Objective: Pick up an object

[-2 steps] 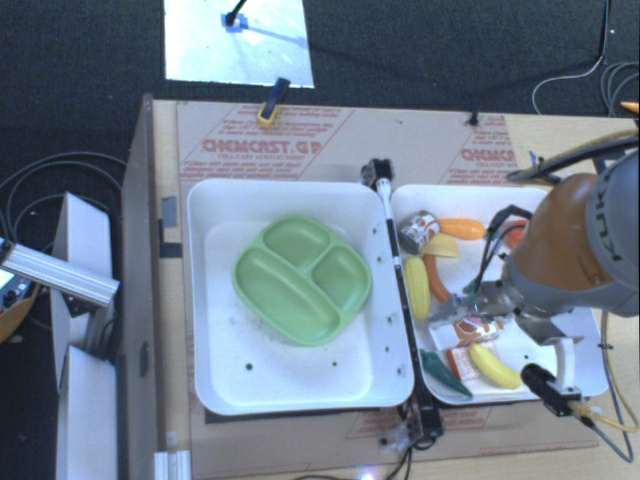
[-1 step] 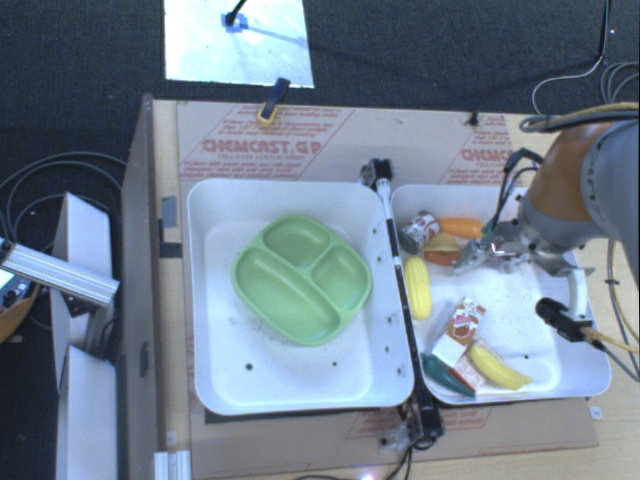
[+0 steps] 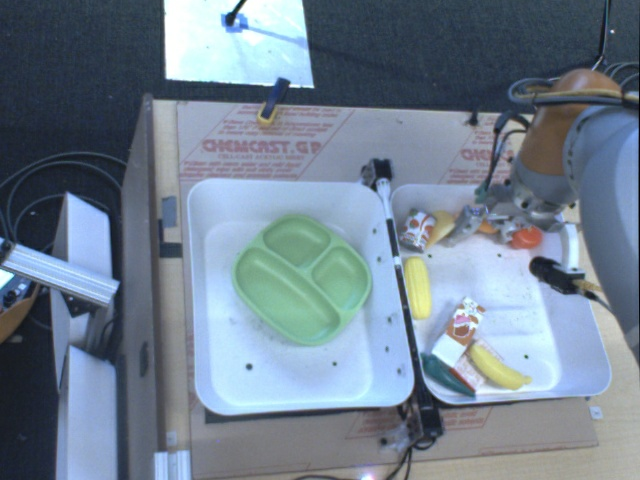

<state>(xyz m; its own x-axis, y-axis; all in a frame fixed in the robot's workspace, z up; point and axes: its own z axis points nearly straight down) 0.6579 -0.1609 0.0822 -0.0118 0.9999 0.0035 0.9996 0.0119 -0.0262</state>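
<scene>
The right bin [image 3: 575,353] holds several toy foods. A yellow corn cob [image 3: 417,286] lies by its left wall, and a small red-and-white can [image 3: 416,230] sits beyond it. A red-and-white carton [image 3: 461,330] leans over a green piece [image 3: 443,378], next to a banana [image 3: 498,366] near the front. My gripper [image 3: 490,216] is low over the bin's far end, beside a yellowish piece [image 3: 445,225] and an orange item [image 3: 521,236]. Nothing is visibly held.
The left bin [image 3: 225,368] bears a green divided plate [image 3: 301,278]. A black rod [image 3: 392,243] runs along the seam between the bins. A black cable end [image 3: 555,274] hangs over the right bin's right side. The arm [image 3: 590,158] covers the bin's far right corner.
</scene>
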